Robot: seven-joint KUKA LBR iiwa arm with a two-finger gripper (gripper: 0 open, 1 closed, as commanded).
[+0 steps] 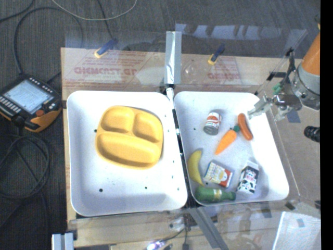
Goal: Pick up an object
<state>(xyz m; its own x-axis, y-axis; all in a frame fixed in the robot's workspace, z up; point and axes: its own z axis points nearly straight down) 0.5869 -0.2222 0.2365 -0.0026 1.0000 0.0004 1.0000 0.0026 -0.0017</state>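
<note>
Nothing is lifted yet, so you have the whole pick ahead. On your left, the left bin (83, 191) carries only the yellow tray (130, 136). In the right bin (270, 191) the can (212, 123), carrot (226, 141) and sausage (245, 126) lie apart, with open floor around them; the banana (194, 166) hugs the divider. The gripper (271, 102) hovers at the far right rim, holding nothing, fingers seemingly parted.

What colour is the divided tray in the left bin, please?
Yellow; the divided tray shows clearly in the camera view.

Grey arm (307, 85), orange band, metal pincer (260, 107)
</note>
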